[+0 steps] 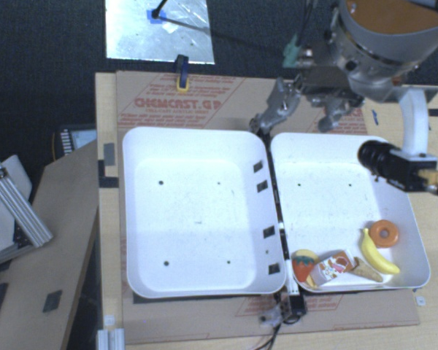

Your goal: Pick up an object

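Open across left bin floor, likewise far and middle of right bin. Crowded along its near wall: tomato, packet, cone, banana, ring, touching or just beside. Hemmed by wall and right corner.

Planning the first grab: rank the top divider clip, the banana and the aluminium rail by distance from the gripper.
1. Top divider clip, just below the gripper.
2. Banana, right bin, front corner.
3. Aluminium rail, far left.
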You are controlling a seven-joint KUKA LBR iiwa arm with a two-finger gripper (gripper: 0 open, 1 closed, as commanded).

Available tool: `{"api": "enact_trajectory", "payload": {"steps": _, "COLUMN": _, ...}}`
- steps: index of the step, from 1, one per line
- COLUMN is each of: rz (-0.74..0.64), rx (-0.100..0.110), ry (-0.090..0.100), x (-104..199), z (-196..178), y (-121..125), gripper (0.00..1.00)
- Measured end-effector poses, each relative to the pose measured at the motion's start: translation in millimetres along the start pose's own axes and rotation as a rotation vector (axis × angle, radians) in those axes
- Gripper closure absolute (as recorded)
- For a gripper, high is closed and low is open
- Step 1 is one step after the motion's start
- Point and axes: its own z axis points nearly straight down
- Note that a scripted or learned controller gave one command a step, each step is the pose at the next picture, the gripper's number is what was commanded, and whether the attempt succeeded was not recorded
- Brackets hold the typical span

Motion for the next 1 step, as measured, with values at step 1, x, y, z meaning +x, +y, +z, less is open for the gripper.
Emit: {"api": "enact_trajectory", "payload": {"steps": 1, "rz": -0.001, "rx": -0.001, "ry": 0.000, "x": 2.1, "z": -0.3, "y": -0.1, "gripper": 0.00}}
